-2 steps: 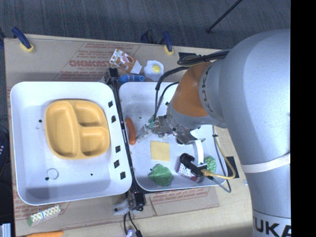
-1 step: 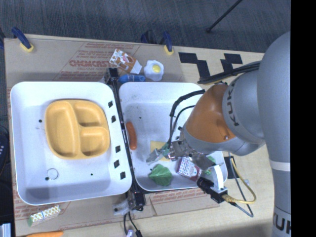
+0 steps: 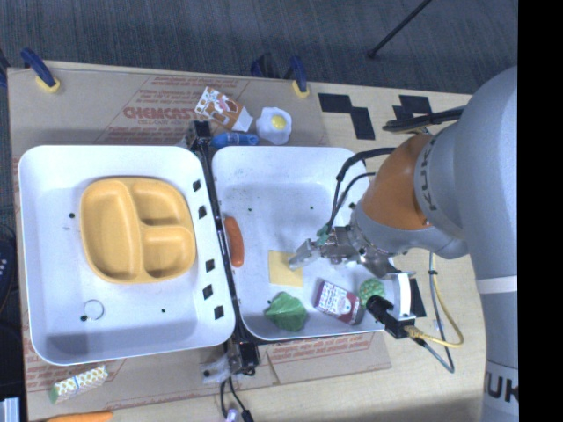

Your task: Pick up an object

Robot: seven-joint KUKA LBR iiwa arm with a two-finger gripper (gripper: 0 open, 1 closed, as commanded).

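Right bin [image 3: 264, 170], smooth white plastic: flat yellow cheese square [image 3: 284, 269], orange sausage [image 3: 234, 241], crinkled green leaf [image 3: 287, 311], glossy maroon packet [image 3: 336, 301]. Metal claw [image 3: 308, 251] hovers just beside the cheese; whether released or clenched, cannot tell. Left bin [image 3: 44, 236] holds 1 moulded yellow tray [image 3: 136, 229].

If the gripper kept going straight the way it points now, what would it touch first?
Most likely the yellow cheese slice on the floor of the right bin. The gripper points down and leftward just above its edge, though depth is hard to judge from this slanted view.

Bench [image 3: 369, 112] bears two white bins [image 3: 53, 262], packets [image 3: 215, 105].
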